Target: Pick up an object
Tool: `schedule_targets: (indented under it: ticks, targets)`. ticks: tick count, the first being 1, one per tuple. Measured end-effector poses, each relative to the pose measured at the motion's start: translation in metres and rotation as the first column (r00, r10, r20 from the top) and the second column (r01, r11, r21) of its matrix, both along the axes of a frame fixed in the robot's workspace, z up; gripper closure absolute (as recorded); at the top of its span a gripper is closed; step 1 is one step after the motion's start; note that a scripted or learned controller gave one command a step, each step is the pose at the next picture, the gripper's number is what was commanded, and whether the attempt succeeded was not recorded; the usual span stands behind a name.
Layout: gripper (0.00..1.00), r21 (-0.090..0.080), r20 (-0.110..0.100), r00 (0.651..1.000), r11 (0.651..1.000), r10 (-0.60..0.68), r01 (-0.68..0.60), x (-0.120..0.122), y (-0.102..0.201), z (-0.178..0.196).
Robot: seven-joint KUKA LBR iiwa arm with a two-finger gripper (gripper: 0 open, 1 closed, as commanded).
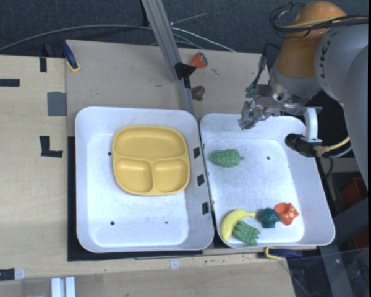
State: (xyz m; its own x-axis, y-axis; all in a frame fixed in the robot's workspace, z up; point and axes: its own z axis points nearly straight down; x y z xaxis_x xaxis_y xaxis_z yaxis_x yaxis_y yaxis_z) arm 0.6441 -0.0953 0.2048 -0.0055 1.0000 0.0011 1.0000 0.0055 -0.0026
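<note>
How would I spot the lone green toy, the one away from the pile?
Look in the right-hand white bin, toward its upper left. There lies a bumpy, pale green toy, on its own. The yellow banana and the other toys crowd the bin's bottom edge.

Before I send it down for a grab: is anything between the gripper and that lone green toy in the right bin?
Nothing visible. The gripper hangs over the bin's far edge; only bare bin floor separates it from the green toy.

The gripper (250, 119) hangs over the right bin's (309, 166) far edge; a leafy toy (226, 158) lies just nearer than it, four small toys (260, 221) well nearer, a divided tray (151, 159) in the left bin (93, 184)
</note>
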Motion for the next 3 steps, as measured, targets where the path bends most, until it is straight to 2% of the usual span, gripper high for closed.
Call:
schedule_targets:
  ticks: [1,2,3]
  targets:
    - [1.0,0.001,0.001,1.0,1.0,0.001,-0.001,-0.007,0.044,0.007]
    - [1.0,0.001,0.001,1.0,1.0,0.002,-0.002,-0.021,0.098,0.02]
    - [1.0,0.001,-0.001,1.0,1.0,0.003,-0.003,-0.034,0.16,0.014]
